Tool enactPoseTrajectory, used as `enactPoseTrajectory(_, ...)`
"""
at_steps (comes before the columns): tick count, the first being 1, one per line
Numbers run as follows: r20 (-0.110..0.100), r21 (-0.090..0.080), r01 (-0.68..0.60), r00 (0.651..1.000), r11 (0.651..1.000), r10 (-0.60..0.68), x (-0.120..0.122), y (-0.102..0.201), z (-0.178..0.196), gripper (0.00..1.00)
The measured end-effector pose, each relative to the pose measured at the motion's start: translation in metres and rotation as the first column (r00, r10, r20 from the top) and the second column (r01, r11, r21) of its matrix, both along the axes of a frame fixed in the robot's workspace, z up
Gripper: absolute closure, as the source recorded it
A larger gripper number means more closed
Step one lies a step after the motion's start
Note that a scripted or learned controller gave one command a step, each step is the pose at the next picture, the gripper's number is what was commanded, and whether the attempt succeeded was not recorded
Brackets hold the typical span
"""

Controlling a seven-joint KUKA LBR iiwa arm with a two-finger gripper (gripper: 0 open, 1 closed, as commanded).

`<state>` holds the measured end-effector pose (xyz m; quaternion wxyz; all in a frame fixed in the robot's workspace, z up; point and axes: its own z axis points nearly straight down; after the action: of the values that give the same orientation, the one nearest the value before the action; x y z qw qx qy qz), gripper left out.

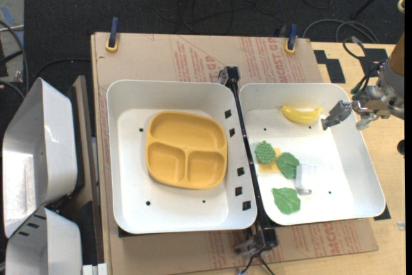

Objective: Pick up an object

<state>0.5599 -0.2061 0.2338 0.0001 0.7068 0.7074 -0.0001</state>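
Note:
In the right bin [360, 158] lie a yellow banana [301, 114] near the back, a green broccoli piece [264, 152], a green leafy piece [288, 164] over an orange bit, a second green piece [286, 200] and a small pale clear object [304, 178]. My gripper [348, 116] hangs over the bin's right rear edge, just right of the banana and apart from it. Its fingers are spread, with the dark left finger [335, 115] pointing toward the banana. Nothing sits between them.
The left bin [125, 138] holds a yellow divided plate [187, 149]. A black divider [241, 138] runs between the two bins. A white container [35, 145] stands off the bench to the left. Cables lie behind the bench.

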Motion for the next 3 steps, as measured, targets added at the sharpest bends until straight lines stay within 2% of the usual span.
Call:
enactPoseTrajectory(2,-0.003,0.001,0.000,1.000,1.000,0.000,0.015,0.003,-0.094,0.00)
enactPoseTrajectory(3,-0.005,0.001,0.001,1.000,1.000,-0.001,0.014,0.004,-0.145,0.00)
